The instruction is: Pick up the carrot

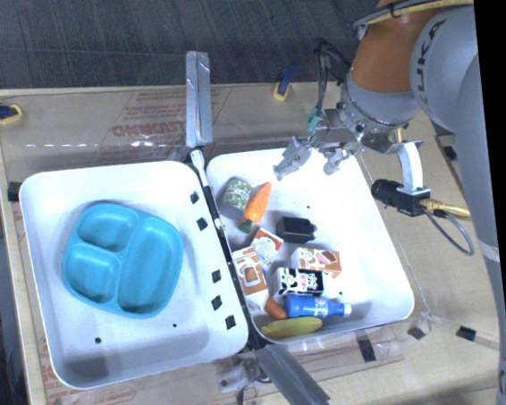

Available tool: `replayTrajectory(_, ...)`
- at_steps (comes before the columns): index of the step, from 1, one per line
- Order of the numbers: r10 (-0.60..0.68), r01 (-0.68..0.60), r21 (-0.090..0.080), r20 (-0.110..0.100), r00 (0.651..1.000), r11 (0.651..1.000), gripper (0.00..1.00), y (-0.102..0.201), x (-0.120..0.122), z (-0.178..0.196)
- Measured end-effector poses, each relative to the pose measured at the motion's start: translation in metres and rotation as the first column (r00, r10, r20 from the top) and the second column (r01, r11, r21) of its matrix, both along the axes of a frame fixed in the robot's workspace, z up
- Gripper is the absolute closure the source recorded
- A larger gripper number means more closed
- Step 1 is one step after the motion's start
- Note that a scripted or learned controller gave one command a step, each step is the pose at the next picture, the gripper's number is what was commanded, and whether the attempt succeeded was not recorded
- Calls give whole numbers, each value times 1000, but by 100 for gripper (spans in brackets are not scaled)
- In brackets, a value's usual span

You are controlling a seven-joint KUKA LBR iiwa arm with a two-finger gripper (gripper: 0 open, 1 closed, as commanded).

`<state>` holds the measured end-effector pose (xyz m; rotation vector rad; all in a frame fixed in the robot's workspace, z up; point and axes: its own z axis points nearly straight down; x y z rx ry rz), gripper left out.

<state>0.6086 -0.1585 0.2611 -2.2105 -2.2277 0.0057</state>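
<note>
Two bins on the bench, and the pincer hangs over the far edge of the right bin with its fingers spread open and nothing between them.

The carrot lies in the right bin, down and to the left of the pincer and apart from it, tilted, beside a green can. Nearer to the camera than the pincer are a black block, some small cartons, a blue bottle and a yellow-green fruit. Far to the left of the pincer, the left bin holds a blue tray.
</note>
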Motion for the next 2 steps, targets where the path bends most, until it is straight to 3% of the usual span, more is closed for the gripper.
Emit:
replayTrajectory(1, -158, 158, 1, 0, 987, 987, 0, 25, 43, -170)
replayTrajectory(2, -152, 152, 1, 2, 988, 988, 100, 26, 45, -159)
